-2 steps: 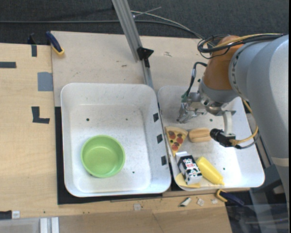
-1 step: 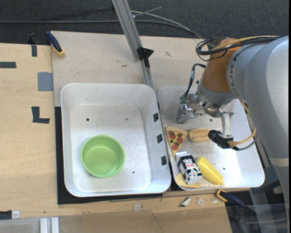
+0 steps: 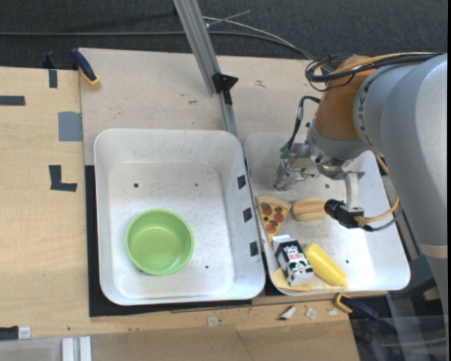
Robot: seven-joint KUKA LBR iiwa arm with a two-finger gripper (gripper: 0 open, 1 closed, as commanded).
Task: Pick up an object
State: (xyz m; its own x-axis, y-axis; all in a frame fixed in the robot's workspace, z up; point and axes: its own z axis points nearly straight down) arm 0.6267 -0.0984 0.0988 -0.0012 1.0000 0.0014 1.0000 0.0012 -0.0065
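The grey arm [image 3: 406,126] comes in from the right and takes up much of that side, its bulk covering the right bin's far right corner and part of its right wall. Past the orange band [image 3: 338,115], the hand [image 3: 286,177] hangs low over the far left part of the right bin [image 3: 376,265]. It is small, dark and metallic against the white floor, and whether its tips are spread or pressed together cannot be told; nothing can be made out between them.

Just near of the hand lies a pizza slice toy [image 3: 272,213], its point aimed toward the near side. Right beside it, to the right, is a tan bread roll [image 3: 308,209], whose right end is hidden behind a black fitting [image 3: 343,213] with a yellow cable on the arm. Nearer still sit a small black-and-white carton [image 3: 292,260] and a yellow corn-like toy [image 3: 325,266], close together; whether they touch is unclear. A pale yellow piece peeks out from under the carton at the near rim, too covered to identify.

The left bin [image 3: 109,201] holds a green bowl [image 3: 159,241], upright, in its near left part. A slanted metal pole [image 3: 203,47] crosses the far side of the tabletop [image 3: 30,164] and is cut off at the top edge.
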